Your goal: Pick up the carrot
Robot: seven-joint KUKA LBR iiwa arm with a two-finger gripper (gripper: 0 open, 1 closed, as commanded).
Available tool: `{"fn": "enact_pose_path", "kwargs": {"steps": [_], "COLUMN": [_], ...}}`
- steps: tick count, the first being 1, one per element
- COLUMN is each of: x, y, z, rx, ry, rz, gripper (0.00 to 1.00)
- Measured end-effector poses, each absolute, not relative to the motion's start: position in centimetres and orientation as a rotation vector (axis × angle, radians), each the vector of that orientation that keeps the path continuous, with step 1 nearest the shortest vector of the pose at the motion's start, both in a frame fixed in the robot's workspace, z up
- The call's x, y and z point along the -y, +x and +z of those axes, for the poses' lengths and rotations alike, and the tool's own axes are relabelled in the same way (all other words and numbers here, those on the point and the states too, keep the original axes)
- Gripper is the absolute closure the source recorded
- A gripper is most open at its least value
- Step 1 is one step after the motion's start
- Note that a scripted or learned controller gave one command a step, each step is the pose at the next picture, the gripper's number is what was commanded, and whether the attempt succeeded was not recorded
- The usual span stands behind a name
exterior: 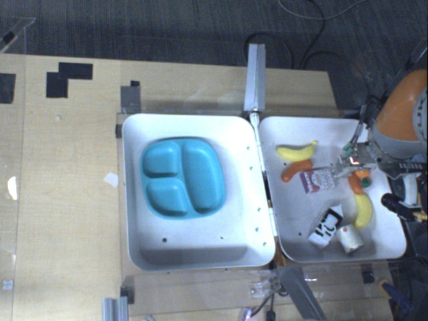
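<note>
Overhead, the bench (67,179) carries two shallow white bins side by side. In the left bin (134,246), a blue divided tray (182,177) with three compartments lies a little toward that bin's far left corner.

In the right bin (287,239), a yellow banana (297,152) lies near the far edge, and just in front of it rests an orange-red sausage-shaped piece (294,171), touching or nearly touching it. Beside that piece lies a small purple and white packet (314,180). A second banana (362,210) lies toward the right wall. Near the front edge sit a black and white box (326,227) and, just beside it, a white cylindrical object (349,239).

The carrot (362,178), orange with a touch of green, lies close to the right wall, just behind the second banana. The grey arm (400,122) with its orange band reaches in over that wall, and the gripper (354,159) sits low right by the carrot. Whether the gripper is spread or closed cannot be told, nor whether it touches the carrot.
</note>
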State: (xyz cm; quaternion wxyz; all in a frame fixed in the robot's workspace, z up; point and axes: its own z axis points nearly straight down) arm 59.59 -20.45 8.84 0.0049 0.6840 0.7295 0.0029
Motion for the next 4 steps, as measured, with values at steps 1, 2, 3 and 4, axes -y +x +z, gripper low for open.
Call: {"fn": "enact_pose_path", "kwargs": {"steps": [1, 2, 3, 4], "x": [20.3, 20.6, 20.6, 20.4], "y": [59.9, 57.2, 57.2, 61.1], "z": [10.1, 22.3, 22.3, 10.7], "rx": [-2.287, -2.411, -2.411, -2.394], "ry": [2.13, 2.002, 2.002, 2.022], "rz": [0.015, 0.005, 0.005, 0.006], "gripper": [1.0, 1.0, 0.0, 0.0]}}
